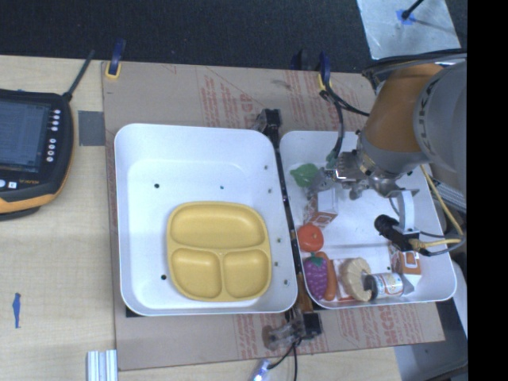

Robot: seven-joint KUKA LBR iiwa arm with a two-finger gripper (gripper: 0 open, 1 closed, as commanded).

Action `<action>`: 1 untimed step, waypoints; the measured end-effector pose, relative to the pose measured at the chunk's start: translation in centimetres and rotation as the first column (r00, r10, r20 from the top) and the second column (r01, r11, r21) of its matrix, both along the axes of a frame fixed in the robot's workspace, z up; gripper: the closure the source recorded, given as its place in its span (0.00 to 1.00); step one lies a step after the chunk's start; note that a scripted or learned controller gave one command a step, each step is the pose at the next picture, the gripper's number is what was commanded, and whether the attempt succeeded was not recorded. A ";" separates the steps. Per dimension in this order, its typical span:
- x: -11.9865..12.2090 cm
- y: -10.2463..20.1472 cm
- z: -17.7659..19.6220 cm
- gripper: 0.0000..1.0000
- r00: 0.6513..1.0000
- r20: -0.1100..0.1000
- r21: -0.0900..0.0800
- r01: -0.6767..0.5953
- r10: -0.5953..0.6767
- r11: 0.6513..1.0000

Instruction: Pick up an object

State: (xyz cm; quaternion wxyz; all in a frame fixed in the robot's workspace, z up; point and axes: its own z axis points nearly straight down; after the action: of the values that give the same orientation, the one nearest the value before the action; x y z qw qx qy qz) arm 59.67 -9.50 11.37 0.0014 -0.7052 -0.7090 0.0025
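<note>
Claw (337, 177), fingers we cannot tell apart or together, hovers beside our crumpled, leafy green toy (304, 174) in the right bin (444, 292).

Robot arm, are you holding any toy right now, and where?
I cannot tell. The tool is low in the right bin beside the green toy, but no toy visibly sits in it.

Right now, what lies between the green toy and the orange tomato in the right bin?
In the camera view, a small brown-and-white packet lies between the green toy and the orange tomato.
</note>
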 end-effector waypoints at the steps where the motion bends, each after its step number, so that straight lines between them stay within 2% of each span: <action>1: -1.3 -0.7 -2.2 0.00 1.000 0.001 0.000 0.000 0.000 1.000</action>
State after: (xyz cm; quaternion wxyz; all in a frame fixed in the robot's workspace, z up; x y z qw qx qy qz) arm 58.37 -10.19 9.16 0.0012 -0.7052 -0.7090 0.0020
